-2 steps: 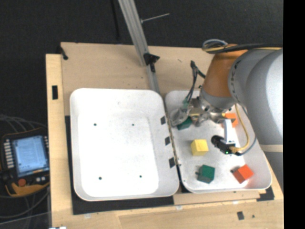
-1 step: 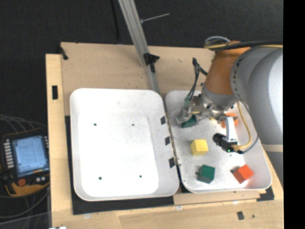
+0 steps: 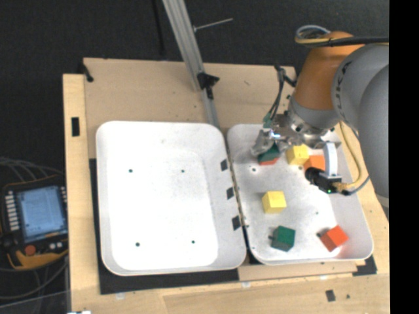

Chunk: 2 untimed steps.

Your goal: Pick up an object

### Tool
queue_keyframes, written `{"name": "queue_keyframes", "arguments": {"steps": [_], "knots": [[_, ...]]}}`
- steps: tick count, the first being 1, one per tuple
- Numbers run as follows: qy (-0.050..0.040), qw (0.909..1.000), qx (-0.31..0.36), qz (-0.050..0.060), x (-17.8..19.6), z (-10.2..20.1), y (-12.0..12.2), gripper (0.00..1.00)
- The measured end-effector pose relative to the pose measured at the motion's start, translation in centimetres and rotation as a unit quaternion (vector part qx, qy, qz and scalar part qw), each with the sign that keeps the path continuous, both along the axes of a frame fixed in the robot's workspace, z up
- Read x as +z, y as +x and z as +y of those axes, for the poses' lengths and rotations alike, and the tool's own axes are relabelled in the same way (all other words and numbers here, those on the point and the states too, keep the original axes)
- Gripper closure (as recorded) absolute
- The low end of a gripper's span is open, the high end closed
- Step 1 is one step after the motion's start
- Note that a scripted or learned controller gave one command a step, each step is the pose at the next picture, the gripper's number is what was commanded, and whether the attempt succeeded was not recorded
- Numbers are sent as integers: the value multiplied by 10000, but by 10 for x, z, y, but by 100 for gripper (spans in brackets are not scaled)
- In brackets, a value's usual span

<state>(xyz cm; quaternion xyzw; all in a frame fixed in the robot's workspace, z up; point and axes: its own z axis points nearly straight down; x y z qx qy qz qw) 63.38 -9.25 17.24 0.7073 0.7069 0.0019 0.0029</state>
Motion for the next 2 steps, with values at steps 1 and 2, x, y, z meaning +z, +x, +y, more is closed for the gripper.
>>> {"name": "queue_keyframes", "arguments": {"steps": [1,2], "knots": [[-1,10000,-28,4,53,-6,-8,100],[-2,10000,-16,0,106,-9,-17,100]]}}
